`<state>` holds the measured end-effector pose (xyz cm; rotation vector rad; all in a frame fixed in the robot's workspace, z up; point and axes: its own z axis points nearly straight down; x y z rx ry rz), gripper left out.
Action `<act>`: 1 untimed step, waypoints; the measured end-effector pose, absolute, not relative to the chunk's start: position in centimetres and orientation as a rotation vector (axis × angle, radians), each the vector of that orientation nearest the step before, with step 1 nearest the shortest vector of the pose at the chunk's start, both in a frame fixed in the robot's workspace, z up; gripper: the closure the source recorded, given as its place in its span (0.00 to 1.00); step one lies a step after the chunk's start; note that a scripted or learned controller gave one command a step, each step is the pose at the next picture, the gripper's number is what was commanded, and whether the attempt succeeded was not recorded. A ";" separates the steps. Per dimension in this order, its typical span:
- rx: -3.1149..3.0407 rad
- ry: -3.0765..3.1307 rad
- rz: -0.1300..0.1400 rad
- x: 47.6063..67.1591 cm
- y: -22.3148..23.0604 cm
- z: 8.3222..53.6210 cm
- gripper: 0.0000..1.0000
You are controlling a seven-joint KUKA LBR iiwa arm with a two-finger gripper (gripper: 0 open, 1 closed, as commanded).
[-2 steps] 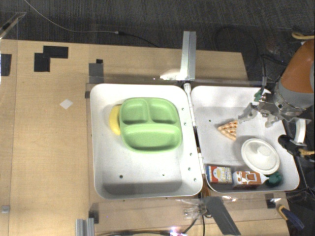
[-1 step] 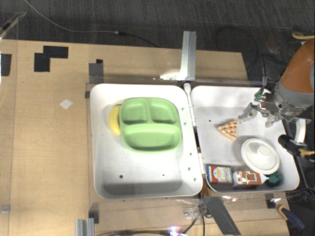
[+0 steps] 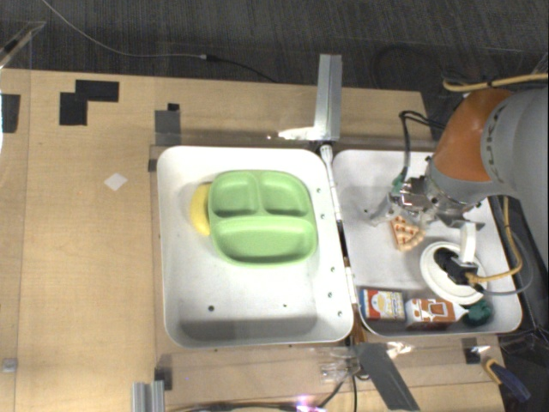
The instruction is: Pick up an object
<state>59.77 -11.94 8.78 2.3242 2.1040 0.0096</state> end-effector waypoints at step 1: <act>2.235 2.199 0.007 59.4 -9.8 8.8 0.00</act>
